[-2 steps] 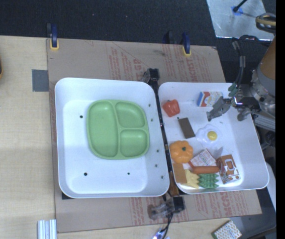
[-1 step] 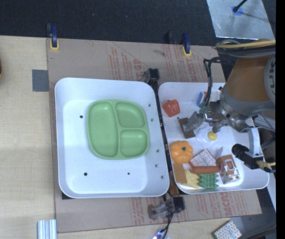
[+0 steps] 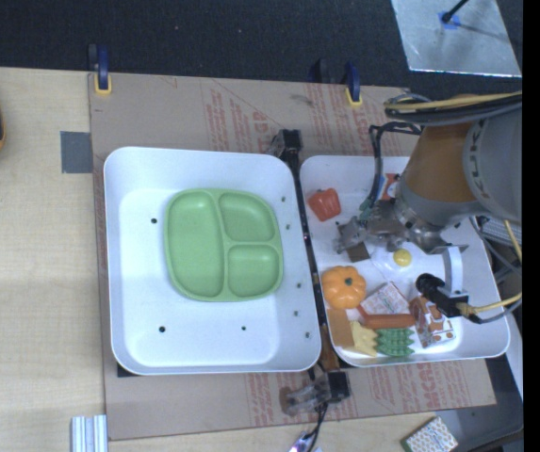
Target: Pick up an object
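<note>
we see the arm [image 3: 458, 163] bent over the right bin [image 3: 496, 347] from the right of the frame, its gripper [image 3: 356, 236] low near the bin's middle, likely lined up for a grab. whether anything sits in its grip we cannot tell. candidates crowd the bin: red pepper [image 3: 323, 203] above left, orange pumpkin [image 3: 343, 287] below, small yellow ball [image 3: 401, 258], sausage [image 3: 388, 321]. the left bin [image 3: 138, 337] carries a green divided plate [image 3: 222, 244]. both rest on brown cardboard [image 3: 204, 111] clamped to a pale wooden bench [image 3: 24, 281]; dark floor at frame top.
</note>
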### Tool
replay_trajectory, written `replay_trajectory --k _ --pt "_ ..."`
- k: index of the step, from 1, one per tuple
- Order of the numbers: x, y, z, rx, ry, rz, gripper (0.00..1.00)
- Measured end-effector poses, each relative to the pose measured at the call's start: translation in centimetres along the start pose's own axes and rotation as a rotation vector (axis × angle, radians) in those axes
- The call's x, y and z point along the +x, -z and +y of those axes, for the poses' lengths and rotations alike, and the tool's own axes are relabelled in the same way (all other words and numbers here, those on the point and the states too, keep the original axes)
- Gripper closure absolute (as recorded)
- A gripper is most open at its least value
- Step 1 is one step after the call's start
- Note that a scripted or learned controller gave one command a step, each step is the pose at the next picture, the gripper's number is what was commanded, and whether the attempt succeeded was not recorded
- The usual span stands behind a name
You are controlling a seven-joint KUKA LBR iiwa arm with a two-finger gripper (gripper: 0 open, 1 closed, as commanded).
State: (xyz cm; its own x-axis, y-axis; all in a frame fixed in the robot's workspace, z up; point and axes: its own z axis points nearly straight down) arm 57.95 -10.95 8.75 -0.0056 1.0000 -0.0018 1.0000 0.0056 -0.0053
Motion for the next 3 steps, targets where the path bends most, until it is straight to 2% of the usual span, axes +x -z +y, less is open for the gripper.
replay_trajectory --k 1,2,3 --pt "-0.1 1.5 0.0 -0.001 0.001 -0.001 1.00" --pt "5.2 11.2 6.4 -0.016 0.004 0.002 1.00" --pt "9.1 12.0 1.7 0.001 0.002 0.002 1.00"
